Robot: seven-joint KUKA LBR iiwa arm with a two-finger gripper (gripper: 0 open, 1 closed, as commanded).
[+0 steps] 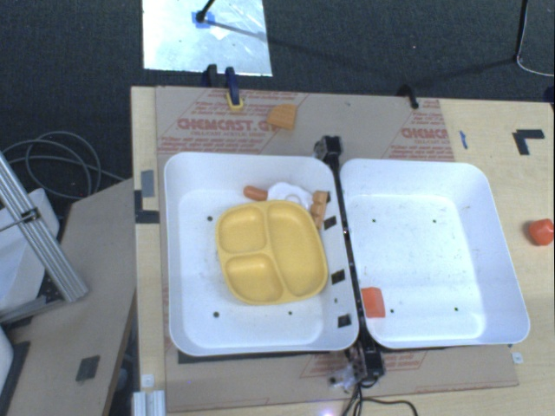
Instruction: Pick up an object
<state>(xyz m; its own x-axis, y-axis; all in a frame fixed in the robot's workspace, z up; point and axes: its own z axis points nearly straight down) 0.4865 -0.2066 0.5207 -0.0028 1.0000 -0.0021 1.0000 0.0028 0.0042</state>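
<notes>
A yellow three-compartment plate (270,252) lies in the left bin (186,258). Behind it are a small orange sausage-shaped piece (255,193), a white cup-like object (290,196) and a tan block (319,207) near the bin's right wall. In the right bin (486,258), a small orange-red block (372,302) rests at the front left corner.
A tan sponge-like block (282,116) lies on the cardboard behind the left bin. An orange-red object (540,231) sits on the bench right of the right bin. Black clips (329,147) join the bins along the middle. A shiny sheet (205,24) lies on the floor behind.
</notes>
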